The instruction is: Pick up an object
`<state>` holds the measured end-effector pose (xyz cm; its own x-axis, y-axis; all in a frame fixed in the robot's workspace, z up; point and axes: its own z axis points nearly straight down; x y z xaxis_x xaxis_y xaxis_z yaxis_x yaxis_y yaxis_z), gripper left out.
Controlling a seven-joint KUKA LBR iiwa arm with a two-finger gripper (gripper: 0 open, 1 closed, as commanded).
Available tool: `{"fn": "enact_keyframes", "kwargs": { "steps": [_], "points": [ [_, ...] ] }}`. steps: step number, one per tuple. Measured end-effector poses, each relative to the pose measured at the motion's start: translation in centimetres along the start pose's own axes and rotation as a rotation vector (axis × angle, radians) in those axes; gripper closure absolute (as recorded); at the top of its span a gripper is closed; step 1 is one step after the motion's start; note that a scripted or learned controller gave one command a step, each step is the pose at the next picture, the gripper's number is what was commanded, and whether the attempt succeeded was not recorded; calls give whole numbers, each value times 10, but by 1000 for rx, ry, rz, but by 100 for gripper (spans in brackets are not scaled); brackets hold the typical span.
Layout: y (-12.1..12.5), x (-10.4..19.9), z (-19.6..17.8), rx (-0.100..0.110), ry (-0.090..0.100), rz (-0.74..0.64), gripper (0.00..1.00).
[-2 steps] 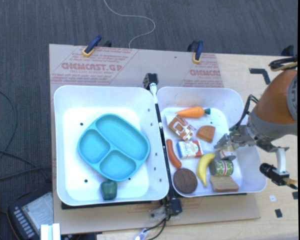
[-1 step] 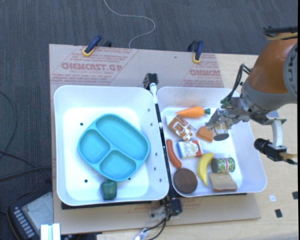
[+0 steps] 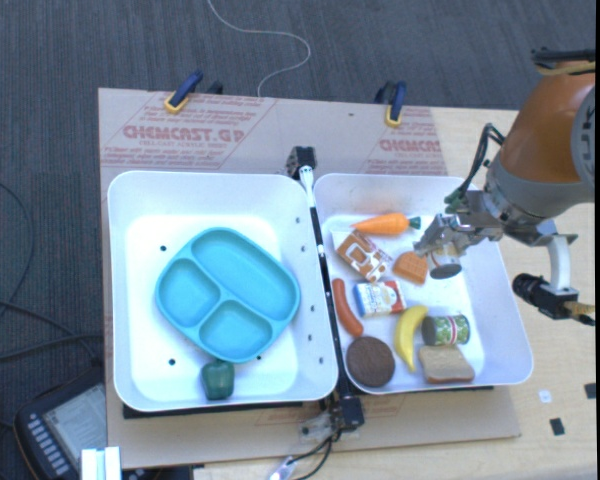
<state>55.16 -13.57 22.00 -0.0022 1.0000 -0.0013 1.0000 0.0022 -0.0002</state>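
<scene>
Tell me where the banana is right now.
In the camera view, the banana lies in the right bin, toward its near edge, between the brown cookie and the green can, just above the bread slice.

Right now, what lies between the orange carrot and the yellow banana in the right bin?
In the camera view, between the orange carrot and the yellow banana lie an orange wedge-shaped piece and a small white carton with a red label.

Both white bins [image 3: 130, 298] look like smooth, slightly glossy plastic. The blue divided plate [image 3: 228, 293] is matt plastic. The board [image 3: 280, 138] beneath appears to be printed brown cardboard or paper-faced sheet. The arm [image 3: 555, 138] has a glossy orange shell above dull metal gripper [image 3: 442, 253] parts.
</scene>
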Motion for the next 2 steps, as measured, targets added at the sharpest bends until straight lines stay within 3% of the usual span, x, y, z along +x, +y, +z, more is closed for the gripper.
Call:
{"fn": "enact_keyframes", "kwargs": {
  "steps": [1,2],
  "points": [
    [-68,61,-54,1,1,1,100],
    [12,129,-18,1,1,1,100]
  ]
}}
